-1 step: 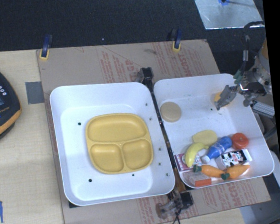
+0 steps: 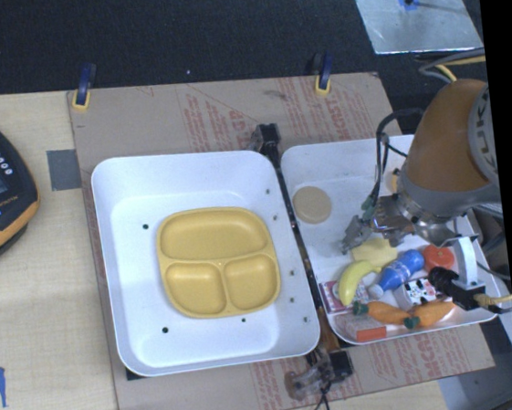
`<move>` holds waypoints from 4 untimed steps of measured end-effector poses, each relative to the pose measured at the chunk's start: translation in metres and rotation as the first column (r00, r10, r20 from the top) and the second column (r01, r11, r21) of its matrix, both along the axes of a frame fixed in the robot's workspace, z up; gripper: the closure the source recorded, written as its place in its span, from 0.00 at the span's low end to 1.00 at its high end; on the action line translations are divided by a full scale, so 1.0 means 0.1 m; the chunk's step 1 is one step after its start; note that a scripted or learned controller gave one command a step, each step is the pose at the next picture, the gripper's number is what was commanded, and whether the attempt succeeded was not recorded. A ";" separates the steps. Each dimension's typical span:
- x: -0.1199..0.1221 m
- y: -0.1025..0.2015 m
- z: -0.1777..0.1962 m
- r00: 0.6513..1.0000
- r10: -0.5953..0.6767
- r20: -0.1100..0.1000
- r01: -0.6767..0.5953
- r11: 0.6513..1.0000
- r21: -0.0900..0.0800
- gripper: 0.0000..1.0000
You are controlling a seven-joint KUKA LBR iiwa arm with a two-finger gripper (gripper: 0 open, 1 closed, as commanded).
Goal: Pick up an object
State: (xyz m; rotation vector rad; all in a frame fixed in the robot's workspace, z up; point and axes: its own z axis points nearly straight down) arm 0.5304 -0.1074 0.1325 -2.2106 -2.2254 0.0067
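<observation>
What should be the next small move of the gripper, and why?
Probably a short descent onto the yellow banana. The gripper hangs in the right bin just above the toy pile, with nothing visible between its fingers, and the banana lies closest below it, beside the blue toy.

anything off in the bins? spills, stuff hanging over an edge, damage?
Nothing spilled or visibly damaged. The yellow divided tray lies flat in the left bin. The toys, including a banana, are crowded into the right bin's lower corner, beside the gripper; a tan disc lies apart.
</observation>
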 end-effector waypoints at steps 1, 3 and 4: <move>-0.16 -0.04 -0.41 1.000 -0.001 0.002 0.001 1.000 -0.001 0.00; -0.15 -0.05 -0.31 1.000 0.004 0.002 -0.004 1.000 -0.002 0.00; -0.29 0.08 -0.41 1.000 -0.002 0.005 0.002 1.000 -0.001 0.00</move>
